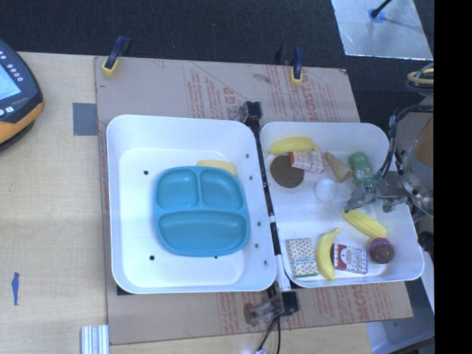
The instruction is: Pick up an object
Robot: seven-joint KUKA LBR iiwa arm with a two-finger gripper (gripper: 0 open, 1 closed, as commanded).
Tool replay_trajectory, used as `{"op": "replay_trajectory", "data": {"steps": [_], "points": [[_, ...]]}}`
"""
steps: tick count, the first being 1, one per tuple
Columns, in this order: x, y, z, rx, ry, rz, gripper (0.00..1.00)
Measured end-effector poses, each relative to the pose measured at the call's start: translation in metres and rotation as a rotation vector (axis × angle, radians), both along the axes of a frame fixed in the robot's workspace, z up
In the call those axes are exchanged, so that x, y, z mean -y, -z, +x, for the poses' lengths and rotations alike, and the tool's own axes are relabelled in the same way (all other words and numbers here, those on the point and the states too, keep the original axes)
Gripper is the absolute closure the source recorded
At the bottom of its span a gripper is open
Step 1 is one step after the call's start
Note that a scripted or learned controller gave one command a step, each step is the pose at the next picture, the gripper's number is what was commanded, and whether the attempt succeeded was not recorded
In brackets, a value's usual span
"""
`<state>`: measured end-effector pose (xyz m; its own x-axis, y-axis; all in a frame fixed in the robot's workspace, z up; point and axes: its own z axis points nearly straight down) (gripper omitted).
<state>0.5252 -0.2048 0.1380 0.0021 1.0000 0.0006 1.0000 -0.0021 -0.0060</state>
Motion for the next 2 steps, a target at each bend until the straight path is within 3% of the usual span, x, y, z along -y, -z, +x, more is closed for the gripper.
{"op": "replay_trajectory", "data": {"steps": [1, 2], "points": [[-0.053, 0.049, -0.007, -0.003, -0.011, 0.003, 0.00], [-0.117, 0.045, 0.056, 0.008, -0.014, -0.001, 0.00]]}}
